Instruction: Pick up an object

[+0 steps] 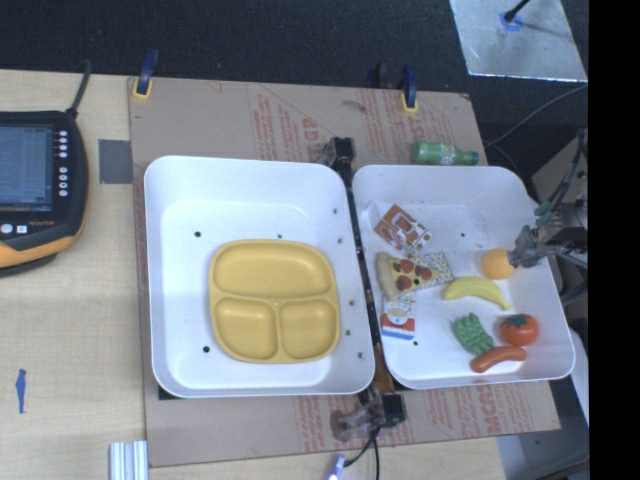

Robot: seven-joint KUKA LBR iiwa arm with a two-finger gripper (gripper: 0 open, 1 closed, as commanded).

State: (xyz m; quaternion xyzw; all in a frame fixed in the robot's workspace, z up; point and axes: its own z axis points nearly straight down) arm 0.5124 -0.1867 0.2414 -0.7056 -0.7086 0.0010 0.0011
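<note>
Though partly blurred, orange (495, 263) beside hand (524, 251).

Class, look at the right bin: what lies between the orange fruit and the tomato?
In the camera view, the banana lies between the orange fruit above and the tomato below, its right tip in that stretch of the right bin.

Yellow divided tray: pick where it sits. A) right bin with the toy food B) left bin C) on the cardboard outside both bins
B: the yellow divided tray lies flat inside the left bin, while the toy food, such as the banana, is in the right bin.
</note>
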